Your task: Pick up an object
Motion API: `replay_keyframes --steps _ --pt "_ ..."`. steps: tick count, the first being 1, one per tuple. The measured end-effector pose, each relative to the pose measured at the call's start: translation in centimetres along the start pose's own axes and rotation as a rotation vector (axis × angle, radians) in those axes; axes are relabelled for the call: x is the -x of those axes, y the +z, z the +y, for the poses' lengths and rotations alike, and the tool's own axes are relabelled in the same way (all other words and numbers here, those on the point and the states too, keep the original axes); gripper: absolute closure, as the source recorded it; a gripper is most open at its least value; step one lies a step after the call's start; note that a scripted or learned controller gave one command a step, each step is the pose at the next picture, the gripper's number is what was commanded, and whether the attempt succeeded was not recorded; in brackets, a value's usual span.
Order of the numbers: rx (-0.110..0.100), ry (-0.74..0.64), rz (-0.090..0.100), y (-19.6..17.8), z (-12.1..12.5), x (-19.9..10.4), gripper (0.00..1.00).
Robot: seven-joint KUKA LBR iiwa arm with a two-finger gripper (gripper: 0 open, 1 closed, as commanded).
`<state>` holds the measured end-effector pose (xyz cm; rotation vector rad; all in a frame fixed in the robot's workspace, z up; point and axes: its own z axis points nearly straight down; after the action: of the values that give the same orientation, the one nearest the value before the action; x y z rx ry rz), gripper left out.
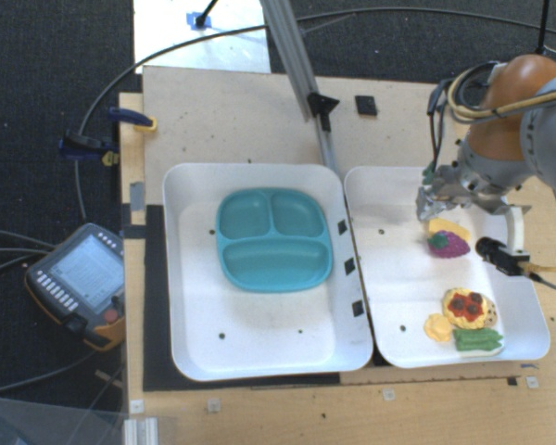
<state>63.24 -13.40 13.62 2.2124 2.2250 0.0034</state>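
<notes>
Fingers: spread cannot be told; the gripper (438, 209) hangs low in the right bin (389, 276), touching or just above the purple-and-yellow toy (448, 239) near the table's right edge. Step: approach. Next: settle, close, lift. Smaller toys (465, 320) lie toward the front-right corner.

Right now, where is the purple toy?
The purple toy lies in the right bin, near its upper part, just below the gripper and above the pizza toy.

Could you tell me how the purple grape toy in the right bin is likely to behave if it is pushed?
The purple grape toy looks lumpy, so it would probably slide or wobble rather than roll. It seems small, likely light. It touches a yellow piece, which may shift too.
</notes>
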Motion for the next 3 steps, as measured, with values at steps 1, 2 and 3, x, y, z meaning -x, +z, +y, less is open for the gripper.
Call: replay_keyframes --steps 1,2,3 --pt "-0.001 0.004 0.001 -4.4 -0.2 0.5 1.0" --pt "0.002 0.001 0.0 -8.9 0.0 0.5 1.0" --pt "-0.001 -0.002 0.002 -9.9 -0.4 -4.2 1.0"
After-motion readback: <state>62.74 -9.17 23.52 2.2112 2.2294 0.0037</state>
